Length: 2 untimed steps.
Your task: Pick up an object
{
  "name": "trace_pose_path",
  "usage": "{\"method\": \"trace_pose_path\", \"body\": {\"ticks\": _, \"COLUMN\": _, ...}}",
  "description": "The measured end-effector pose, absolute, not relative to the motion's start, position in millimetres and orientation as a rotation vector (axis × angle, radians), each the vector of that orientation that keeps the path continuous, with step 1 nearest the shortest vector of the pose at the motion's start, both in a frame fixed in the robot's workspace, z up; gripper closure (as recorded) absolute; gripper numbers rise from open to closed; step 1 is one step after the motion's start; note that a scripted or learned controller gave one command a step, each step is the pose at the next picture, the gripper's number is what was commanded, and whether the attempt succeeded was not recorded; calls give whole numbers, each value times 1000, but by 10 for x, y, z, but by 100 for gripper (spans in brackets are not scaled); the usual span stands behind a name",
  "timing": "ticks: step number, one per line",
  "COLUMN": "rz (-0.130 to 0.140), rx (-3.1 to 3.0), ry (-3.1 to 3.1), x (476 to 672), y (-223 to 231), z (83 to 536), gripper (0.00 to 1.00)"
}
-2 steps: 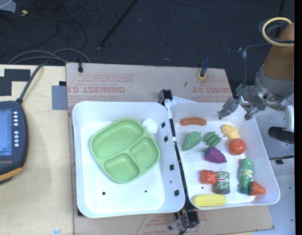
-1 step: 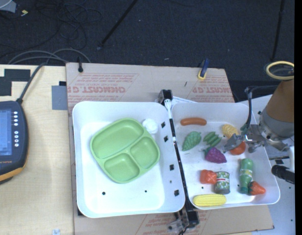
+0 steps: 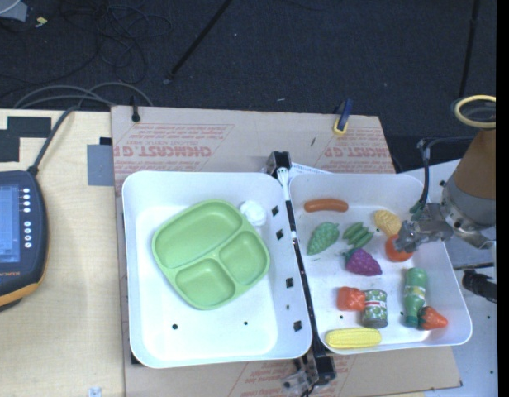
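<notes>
The gripper (image 3: 407, 240) hung low over the right bin (image 3: 453, 337), its tip down against a red-orange tomato-like toy (image 3: 398, 251) near the bin's far right side; whether the toy sat between the jaws, or how those jaws stood, could not be told from above. The toy looked the likeliest target of the pick. To take it well, the tool would probably need to come down centred on the round body, since a smooth plastic ball tends to squirt sideways from an off-centre pinch, and it would need to clear the yellow corn-like piece (image 3: 387, 220) lying just beside it on the far side.

Just left of the tool lay a knobbly purple grape bunch (image 3: 363, 261) and two leafy green vegetables (image 3: 324, 238), ridged and irregular. Farther left and back sat a glossy sausage (image 3: 325, 206). Toward the camera from the tool stood a green bottle (image 3: 415, 294), a small printed can (image 3: 374, 308), an orange block-shaped toy (image 3: 349, 298), a strawberry (image 3: 435, 318) and a yellow corn cob (image 3: 353, 337). Well to the left, in the other bin (image 3: 147, 321), rested a pale green divided plate (image 3: 210, 253) of smooth moulded plastic.
</notes>
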State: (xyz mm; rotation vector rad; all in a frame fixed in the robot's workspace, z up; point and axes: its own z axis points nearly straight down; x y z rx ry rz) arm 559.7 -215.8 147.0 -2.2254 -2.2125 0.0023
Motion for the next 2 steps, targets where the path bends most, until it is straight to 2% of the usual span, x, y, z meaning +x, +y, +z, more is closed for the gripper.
{"method": "trace_pose_path", "body": {"ticks": 1, "rz": -9, "rx": -2213, "ry": -2233, "x": 5457, "y": -1226, "z": 2493, "gripper": 100}}
{"method": "trace_pose_path", "body": {"ticks": 2, "rz": -7, "rx": -2215, "ry": -2231, "x": 5214, "y": -553, "z": 3435, "gripper": 100}}
